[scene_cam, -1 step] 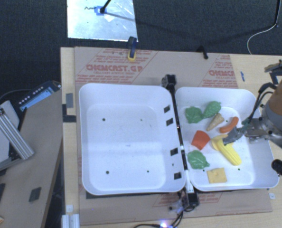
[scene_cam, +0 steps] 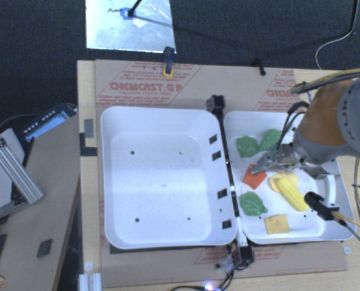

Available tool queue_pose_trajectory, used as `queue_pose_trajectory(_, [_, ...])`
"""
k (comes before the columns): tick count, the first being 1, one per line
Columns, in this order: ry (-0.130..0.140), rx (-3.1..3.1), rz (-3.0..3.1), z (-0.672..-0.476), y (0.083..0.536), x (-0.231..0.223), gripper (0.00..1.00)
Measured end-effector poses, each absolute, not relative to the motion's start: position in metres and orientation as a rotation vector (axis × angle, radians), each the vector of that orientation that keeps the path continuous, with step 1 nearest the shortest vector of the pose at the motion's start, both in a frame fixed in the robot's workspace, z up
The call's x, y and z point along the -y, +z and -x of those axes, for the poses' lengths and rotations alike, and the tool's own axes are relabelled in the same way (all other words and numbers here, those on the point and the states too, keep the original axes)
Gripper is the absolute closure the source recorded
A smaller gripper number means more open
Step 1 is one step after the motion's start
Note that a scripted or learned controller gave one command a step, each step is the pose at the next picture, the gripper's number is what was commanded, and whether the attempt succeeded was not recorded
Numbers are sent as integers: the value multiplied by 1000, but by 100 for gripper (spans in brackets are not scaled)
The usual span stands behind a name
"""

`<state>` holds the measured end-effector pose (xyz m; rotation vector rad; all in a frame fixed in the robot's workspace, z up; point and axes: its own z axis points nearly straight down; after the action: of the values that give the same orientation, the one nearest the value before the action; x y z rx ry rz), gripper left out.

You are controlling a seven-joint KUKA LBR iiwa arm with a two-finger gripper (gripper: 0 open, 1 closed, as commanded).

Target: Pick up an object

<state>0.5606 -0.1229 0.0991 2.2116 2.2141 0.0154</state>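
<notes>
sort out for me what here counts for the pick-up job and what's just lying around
For the job:
- gripper, low in the right bin
- orange piece, by its tip
- green pieces
- yellow corn
- tan block

Lying about:
- left bin
- yellow clamp
- foil sheet

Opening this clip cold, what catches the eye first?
The grey-and-orange arm reaching in from the right, its end effector low over an orange-red piece in the right bin. Around it lie green pieces, a yellow corn cob and a tan block.
</notes>
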Motion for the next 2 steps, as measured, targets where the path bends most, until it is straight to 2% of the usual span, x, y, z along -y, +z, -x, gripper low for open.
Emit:
queue_pose_trajectory(1, [14,-2222,-2202,-631,91,84,0])
queue_pose_trajectory(2, [19,-2207,-2217,-574,92,145,0])
